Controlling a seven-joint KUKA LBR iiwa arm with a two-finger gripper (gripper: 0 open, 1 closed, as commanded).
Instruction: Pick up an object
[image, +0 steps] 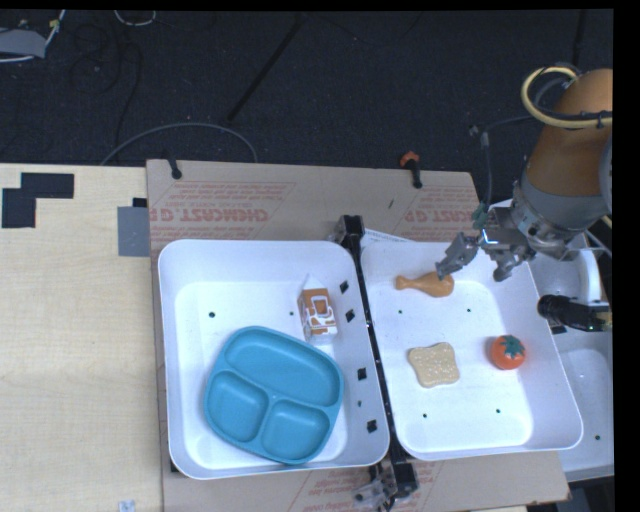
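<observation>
In the right bin (545, 425), a tan toy drumstick (425, 285) lies near the back wall. A beige toast slice (433, 365) rests in the middle, and a red tomato with a green top (507, 352) sits to its right. My gripper (472, 267) hangs over the bin's back right corner, just right of and above the drumstick. It is open, with nothing between its fingers. Its left fingertip is close to the drumstick's thick end.
The left bin (185, 300) holds a blue divided plate (272, 393) and a small orange-and-white carton (317, 312) near the divider (365, 340). Brown cardboard lies under both bins. A black fixture (570, 310) juts in at the right.
</observation>
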